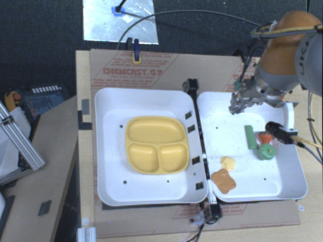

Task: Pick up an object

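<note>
Cardboard-topped bench (151, 69), dark carpet (40, 34) behind. Gripper (237, 107) over right bin's (287, 185) back edge; finger spread can't be told.

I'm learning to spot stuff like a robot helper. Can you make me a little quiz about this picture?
1. True or false: the yellow tray sits in the left bin.
2. Which lies nearest the green stick? A) red piece B) orange piece C) blue clip
3. Fill in: the end effector hangs over the ____ bin.

Key: 1 true; 2 A; 3 right.
</note>
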Robot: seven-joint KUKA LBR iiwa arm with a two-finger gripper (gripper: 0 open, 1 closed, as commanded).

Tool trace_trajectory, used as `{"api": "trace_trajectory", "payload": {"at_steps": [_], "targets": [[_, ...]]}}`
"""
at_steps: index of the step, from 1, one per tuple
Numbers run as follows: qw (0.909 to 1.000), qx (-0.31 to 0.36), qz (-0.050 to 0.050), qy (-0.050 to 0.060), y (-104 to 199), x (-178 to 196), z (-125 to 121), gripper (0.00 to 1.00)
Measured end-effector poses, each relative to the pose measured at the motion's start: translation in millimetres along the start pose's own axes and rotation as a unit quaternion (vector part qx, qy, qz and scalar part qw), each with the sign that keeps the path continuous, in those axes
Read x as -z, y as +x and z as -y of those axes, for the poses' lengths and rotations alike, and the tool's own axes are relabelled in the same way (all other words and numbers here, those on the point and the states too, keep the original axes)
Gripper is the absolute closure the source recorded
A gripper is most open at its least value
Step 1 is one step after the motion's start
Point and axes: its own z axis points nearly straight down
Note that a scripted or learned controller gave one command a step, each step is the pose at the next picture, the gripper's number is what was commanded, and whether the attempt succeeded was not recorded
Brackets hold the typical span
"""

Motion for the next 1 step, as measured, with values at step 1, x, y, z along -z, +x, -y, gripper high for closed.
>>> {"api": "trace_trajectory", "payload": {"at_steps": [1], "targets": [[1.0000,0.001,0.000,0.000,62.6,1.6,7.6,1.00]]}}
